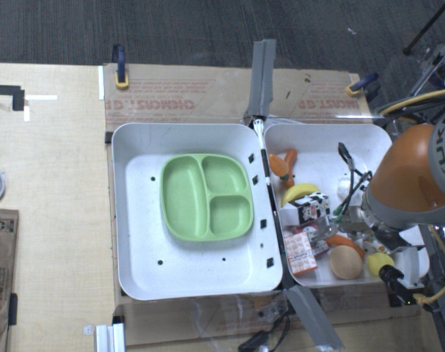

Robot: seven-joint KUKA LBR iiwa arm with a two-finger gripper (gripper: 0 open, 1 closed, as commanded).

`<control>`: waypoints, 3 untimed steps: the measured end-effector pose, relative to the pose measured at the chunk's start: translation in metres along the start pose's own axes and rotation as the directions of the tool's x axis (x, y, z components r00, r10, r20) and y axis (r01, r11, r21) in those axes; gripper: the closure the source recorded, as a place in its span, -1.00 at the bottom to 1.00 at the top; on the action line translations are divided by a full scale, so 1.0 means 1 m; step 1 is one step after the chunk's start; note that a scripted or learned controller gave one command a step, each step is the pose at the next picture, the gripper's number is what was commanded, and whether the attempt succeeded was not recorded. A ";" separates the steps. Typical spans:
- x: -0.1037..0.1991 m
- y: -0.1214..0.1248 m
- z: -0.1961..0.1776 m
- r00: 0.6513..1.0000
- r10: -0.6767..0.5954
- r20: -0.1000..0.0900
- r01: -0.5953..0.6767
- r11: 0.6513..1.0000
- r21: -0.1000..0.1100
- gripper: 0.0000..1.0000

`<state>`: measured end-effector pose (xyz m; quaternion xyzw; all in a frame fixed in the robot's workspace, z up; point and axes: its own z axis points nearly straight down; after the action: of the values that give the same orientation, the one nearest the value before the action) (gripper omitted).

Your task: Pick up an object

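The right bin (317,132) holds a heap of small objects. An orange carrot (283,164) lies at its upper left, with a yellow banana (300,192) just below. A black-and-white box (311,208) sits beside the banana. A red-and-white packet (300,251) lies at the front left, and a tan egg-shaped object (346,262) lies at the front. My gripper (329,230) is low in this bin, between the box and the tan object, right over a small orange item (342,240). The arm's orange band (409,174) hides the bin's right part.
The left bin (130,218) holds a green divided plate (206,196). A grey divider post (262,79) stands at the back between the bins. A yellow object (380,262) lies at the right bin's front right. Clamps sit on the bench's back edge.
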<state>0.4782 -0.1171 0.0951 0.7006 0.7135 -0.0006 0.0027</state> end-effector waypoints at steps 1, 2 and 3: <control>0.048 0.001 -0.094 0.986 0.167 -0.003 -0.167 0.986 0.008 -1.00; -0.002 0.001 0.000 0.939 0.344 -0.004 -0.344 0.939 0.001 -1.00; -0.008 -0.001 -0.009 0.864 0.504 -0.001 -0.504 0.864 0.010 -1.00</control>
<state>0.4772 -0.1249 0.1039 0.8627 0.5058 -0.0022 -0.0017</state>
